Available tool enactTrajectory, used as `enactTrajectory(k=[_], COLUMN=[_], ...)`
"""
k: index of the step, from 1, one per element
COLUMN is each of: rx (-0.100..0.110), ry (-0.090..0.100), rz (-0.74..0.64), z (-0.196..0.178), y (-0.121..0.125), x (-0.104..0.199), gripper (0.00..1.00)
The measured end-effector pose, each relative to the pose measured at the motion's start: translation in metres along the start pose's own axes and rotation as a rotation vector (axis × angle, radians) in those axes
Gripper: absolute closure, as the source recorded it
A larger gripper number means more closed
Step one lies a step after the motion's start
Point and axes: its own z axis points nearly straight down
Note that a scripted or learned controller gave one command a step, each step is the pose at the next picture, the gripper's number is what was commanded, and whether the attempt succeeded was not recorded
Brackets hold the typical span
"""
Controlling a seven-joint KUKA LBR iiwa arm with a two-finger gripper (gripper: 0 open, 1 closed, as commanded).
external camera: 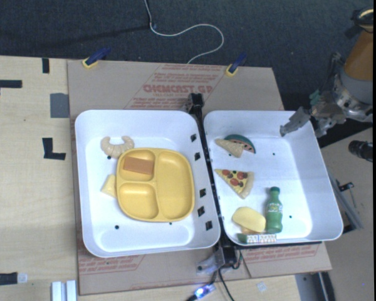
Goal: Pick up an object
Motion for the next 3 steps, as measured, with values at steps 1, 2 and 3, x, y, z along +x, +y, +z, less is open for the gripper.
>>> enactTrajectory(k=[1, 2, 3], rx=[-0.013, -0.008, -0.008], ry=[-0.003, -0.003, -0.002], rz=[-0.003, -0.004, -0.004], z=[-0.009, 0.055, 0.107], y=[0.003, -0.001, 0.000], x=[0.000, 0.001, 0.011], gripper=[0.00, 0.00, 0.00])
